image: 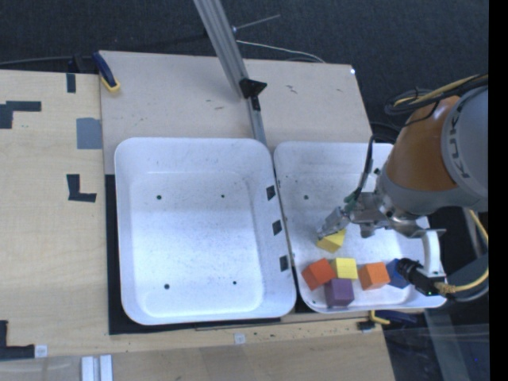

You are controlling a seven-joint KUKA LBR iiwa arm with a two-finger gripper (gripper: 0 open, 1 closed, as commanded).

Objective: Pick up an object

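Gripper (pixel 333 230) of mine is down in the right bin (pixel 317 161), tip right over a yellow block (pixel 332 242) and touching or nearly touching it. Can't tell its grasp state from this angle, and I can't confirm the block is held. My grey arm with orange band (pixel 421 161) comes in from the right edge above the bin.

Blocks in right bin, counted: two yellow (the one under my tip, plus a second yellow cube (pixel 346 268)), two orange (orange cube (pixel 319 273) on the left, second orange cube (pixel 373 275) on the right), one purple cube (pixel 340 292), one blue piece (pixel 394 270) partly hidden by my wrist hardware. Four of them cluster at the near edge, close together; the purple sits just below the second yellow.

Left bin (pixel 190 153) is white, speckled, with four small dark dots on the floor. Two bins total, side by side, rims touching.

Surface: light wood-tone bench (pixel 48 205) with dark tape marks and a grey patch at left; a beige board (pixel 309 94) under the bins. A metal rail (pixel 218 26) slants in from the top. Dark carpet-like floor (pixel 381 14) behind, thin cables on it. No readable writing or labels.
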